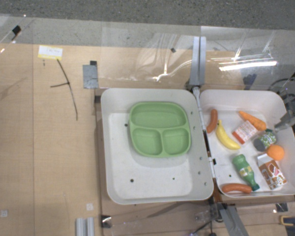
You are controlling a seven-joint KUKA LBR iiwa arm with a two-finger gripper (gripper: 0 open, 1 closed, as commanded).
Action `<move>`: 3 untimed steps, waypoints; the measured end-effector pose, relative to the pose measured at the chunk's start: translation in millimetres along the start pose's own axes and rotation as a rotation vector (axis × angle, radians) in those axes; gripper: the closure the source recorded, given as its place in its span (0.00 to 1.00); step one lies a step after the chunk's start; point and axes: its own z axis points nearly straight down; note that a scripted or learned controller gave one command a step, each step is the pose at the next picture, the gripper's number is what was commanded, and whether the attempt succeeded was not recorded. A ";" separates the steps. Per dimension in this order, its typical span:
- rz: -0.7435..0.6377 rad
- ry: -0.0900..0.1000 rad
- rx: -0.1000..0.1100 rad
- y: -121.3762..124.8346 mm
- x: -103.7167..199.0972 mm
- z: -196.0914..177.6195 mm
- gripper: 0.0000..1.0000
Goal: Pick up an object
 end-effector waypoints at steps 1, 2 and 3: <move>-0.014 -0.004 -0.010 59.4 7.4 144.0 0.00; -0.017 -0.008 -0.018 61.9 6.5 130.5 1.00; 0.096 -0.001 -0.002 139.7 42.8 84.5 1.00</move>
